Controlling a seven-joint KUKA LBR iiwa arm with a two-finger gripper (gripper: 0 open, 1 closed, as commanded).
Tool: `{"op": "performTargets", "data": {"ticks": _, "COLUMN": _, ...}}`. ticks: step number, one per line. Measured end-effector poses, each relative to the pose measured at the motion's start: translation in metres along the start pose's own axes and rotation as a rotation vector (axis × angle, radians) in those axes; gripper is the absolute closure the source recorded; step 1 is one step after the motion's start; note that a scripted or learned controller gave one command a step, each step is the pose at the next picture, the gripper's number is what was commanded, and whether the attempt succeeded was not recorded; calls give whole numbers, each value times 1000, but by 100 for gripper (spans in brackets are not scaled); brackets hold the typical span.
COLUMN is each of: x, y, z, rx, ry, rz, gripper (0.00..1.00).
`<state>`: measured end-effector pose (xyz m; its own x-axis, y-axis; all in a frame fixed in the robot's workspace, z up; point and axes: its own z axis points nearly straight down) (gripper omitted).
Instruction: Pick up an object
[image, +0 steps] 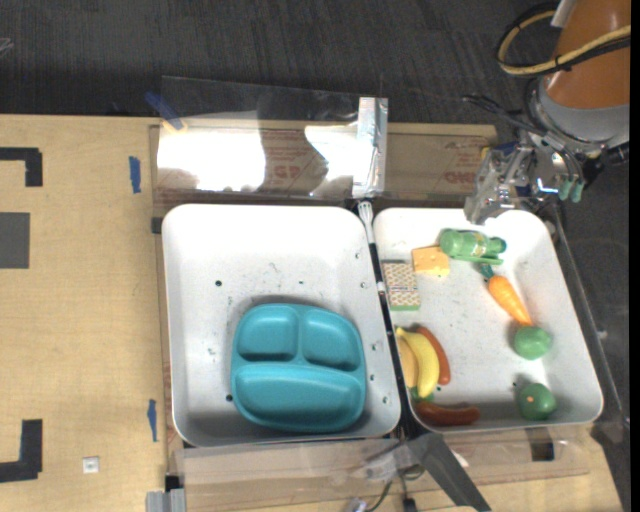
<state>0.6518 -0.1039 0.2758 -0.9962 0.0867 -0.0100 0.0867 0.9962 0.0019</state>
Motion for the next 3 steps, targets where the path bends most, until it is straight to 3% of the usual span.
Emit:
{"op": "performTargets", "data": {"ticks": 1, "x": 10, "y": 68, "z": 2, "rx": 0, "ry": 4, "rz": 128, "gripper": 100}}
{"op": "performTargets", "data": {"ticks": 2, "x": 8, "y": 68, "z": -11, "rx": -1, "ry": -6, "rz": 129, "gripper": 100}}
{"op": "performTargets", "data": {"ticks": 3, "x": 9, "y": 123, "z": 0, "rx": -1, "ry": 3, "rz": 126, "gripper": 100}}
